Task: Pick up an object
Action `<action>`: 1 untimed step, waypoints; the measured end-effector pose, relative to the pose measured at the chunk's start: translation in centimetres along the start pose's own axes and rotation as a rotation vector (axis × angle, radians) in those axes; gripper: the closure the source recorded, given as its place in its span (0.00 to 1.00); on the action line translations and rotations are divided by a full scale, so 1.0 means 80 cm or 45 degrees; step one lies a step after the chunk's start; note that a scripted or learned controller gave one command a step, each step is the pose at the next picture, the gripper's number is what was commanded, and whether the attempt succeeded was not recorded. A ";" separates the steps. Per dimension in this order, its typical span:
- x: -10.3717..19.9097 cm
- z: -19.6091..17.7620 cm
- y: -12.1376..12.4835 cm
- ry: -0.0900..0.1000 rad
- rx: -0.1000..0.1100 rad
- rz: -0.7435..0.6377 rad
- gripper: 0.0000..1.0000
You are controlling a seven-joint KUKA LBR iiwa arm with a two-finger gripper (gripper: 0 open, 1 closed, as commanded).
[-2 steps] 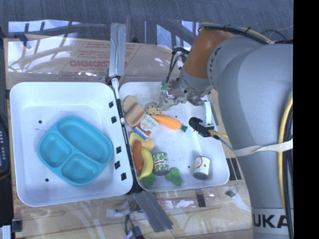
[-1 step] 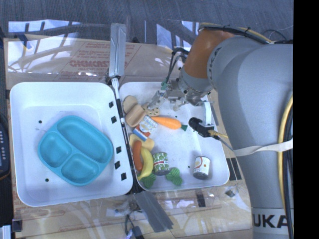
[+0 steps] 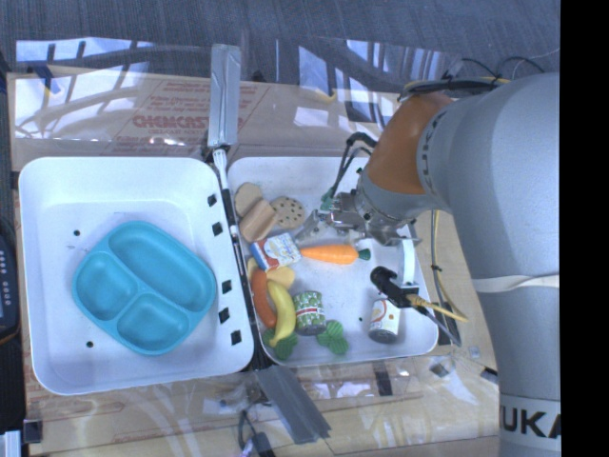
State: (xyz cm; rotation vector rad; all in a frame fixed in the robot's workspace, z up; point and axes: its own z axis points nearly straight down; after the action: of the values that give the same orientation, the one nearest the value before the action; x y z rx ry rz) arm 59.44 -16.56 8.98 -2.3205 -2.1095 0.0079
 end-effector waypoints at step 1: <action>0.088 0.000 -0.061 0.000 -0.004 -0.058 0.00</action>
State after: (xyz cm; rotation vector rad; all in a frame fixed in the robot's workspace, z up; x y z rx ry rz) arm 55.27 -9.10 8.99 -2.2737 -2.1632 0.0049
